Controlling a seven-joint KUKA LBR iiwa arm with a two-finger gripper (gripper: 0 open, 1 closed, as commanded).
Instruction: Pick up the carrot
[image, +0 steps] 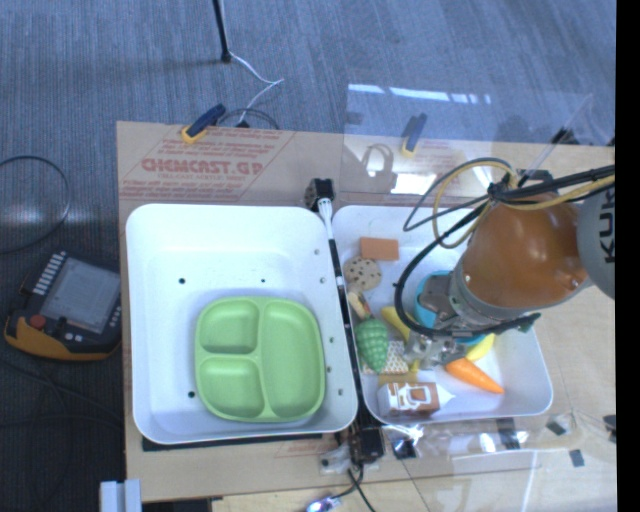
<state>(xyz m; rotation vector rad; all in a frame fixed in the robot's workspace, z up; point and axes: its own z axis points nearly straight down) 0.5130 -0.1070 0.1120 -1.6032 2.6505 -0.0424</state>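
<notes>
The small orange tapered carrot (474, 376) lay in the right shallow white bin (520, 400), near that bin's front right corner, its pointed tip toward the right. Nothing gripped it. Just behind the carrot a yellow curved banana-like piece (481, 347) touched or nearly touched it. To the carrot's left, close by, the gripper (432, 350) of the grey arm with its large orange band (522, 255) hung over the bin floor; whether its fingers were open or closed could not be told, since the wrist hid much of them. A blue round object (436, 296) showed partly under the wrist, behind the carrot.

Further left of the carrot sat a small brown-and-white carton (411, 398) at the bin's front, a green knobbly vegetable-shaped toy (373, 343), a round tan cookie with dark chips (362, 272) and, farthest back, an orange-brown rectangular block (379, 249).

Well to the left of the carrot, the left white bin (175, 240) held a light green plastic plate with three compartments (260, 358). Both bins rested on the brown cardboard-covered table (200, 165). Far left of the carrot, off the table, a grey and orange handheld control pendant (66, 305) lay on the blue-grey carpet (100, 60).
</notes>
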